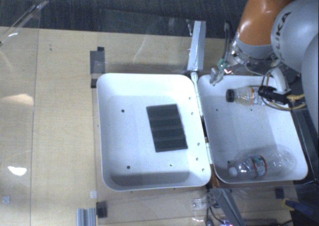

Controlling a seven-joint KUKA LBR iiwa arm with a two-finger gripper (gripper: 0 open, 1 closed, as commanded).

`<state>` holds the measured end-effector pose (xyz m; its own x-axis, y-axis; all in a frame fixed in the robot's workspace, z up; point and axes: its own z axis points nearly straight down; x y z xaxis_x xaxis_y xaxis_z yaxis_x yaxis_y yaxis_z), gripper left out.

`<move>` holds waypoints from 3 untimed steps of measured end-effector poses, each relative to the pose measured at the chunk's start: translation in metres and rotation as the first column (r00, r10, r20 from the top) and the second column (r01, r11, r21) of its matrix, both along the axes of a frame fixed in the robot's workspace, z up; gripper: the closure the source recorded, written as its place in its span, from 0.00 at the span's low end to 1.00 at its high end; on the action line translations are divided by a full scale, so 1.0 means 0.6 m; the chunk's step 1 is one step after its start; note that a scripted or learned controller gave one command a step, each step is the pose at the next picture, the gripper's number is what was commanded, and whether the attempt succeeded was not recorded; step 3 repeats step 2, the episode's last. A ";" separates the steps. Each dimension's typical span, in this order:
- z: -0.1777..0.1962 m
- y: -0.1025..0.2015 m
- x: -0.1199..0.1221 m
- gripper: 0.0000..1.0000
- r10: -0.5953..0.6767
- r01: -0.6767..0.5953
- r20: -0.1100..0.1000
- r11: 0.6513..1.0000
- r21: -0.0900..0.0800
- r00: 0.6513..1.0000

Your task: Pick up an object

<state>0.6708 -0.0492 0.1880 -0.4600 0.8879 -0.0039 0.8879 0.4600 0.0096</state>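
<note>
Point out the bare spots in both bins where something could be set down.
Left bin: bare floor all around the dark ridged pad at its centre, widest toward the left wall. Right bin: bare middle between the upper bottle and the lower bottle. The top right is crowded by the arm.

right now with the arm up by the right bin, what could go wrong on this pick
1. Both clear plastic bottles, one near the far rim and one near the front rim, lie on their sides, so they may roll or slip away.
2. The gripper sits close to the right bin's far rim and could strike it descending.
</note>
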 end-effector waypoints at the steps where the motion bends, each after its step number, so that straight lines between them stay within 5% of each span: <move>1: 0.069 -0.008 -0.025 1.00 -0.030 0.030 -0.001 1.000 0.000 1.000; 2: 0.114 0.029 -0.061 1.00 0.175 -0.175 -0.002 0.985 -0.002 0.985; 3: 0.114 0.029 -0.061 1.00 0.175 -0.175 -0.002 0.985 -0.002 0.985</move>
